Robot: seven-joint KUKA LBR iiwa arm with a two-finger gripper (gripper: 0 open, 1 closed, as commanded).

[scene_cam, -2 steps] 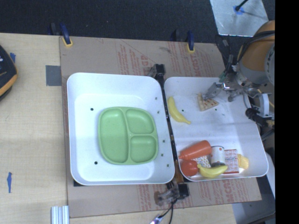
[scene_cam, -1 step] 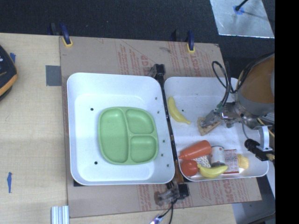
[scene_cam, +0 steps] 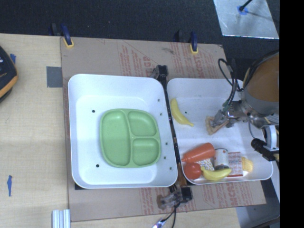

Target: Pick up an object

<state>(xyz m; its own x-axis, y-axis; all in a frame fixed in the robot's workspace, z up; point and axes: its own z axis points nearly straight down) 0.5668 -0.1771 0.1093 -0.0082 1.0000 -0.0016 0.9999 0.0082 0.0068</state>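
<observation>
In the right bin (scene_cam: 199, 88), my gripper (scene_cam: 219, 121) reaches in low from the right, its tip against a small tan object (scene_cam: 210, 125) lying on the bin floor. A yellow banana-shaped toy (scene_cam: 181, 113) rests near the bin's left wall. Along the front wall lie an orange carrot (scene_cam: 198, 152), a red round toy (scene_cam: 191, 170), a second yellow banana (scene_cam: 216, 174), a small white-and-grey can (scene_cam: 221, 157) and a red-and-white packet (scene_cam: 235, 161).
The left bin (scene_cam: 78, 127) holds a green divided plate (scene_cam: 129, 137). The arm's grey and orange body (scene_cam: 262, 87) overhangs the right bin's right side, with cables (scene_cam: 230, 82) looping above it. A black-and-yellow device (scene_cam: 5, 72) sits at the far left.
</observation>
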